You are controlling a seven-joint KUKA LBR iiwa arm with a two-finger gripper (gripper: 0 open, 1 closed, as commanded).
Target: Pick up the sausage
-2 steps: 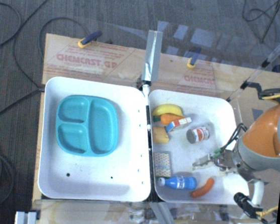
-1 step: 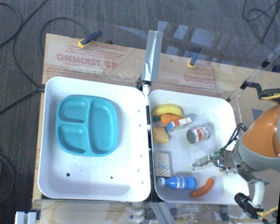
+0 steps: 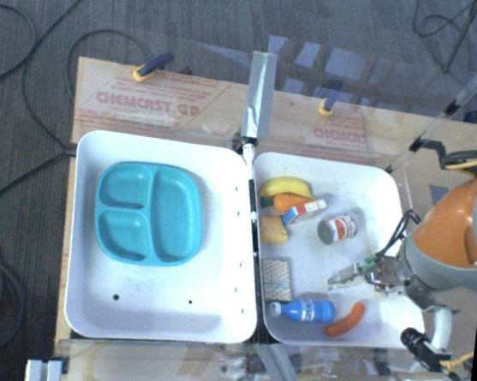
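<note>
The sausage lies in the right bin near its front wall, at about five o'clock within that bin, slanted, its low end toward the front. The hand hangs above and just past it, so the sausage sits at roughly six o'clock from the hand, near but apart from it; whether the hand is spread or closed I cannot tell, since its tip is thin and blurred here, and nothing shows gripped in it. Going left to right across the desk: the left bin carries one blue divided plate at its ten o'clock side. In the right bin, along the left wall, are one yellow banana, one orange piece touching it, one small red, white and blue tube, one tan block and one patterned sponge. One blue bottle lies on its side just at nine o'clock from the sausage, nearly touching it. One grey can lies toward the middle, at twelve o'clock from the sausage. Two bins, one sausage.
</note>
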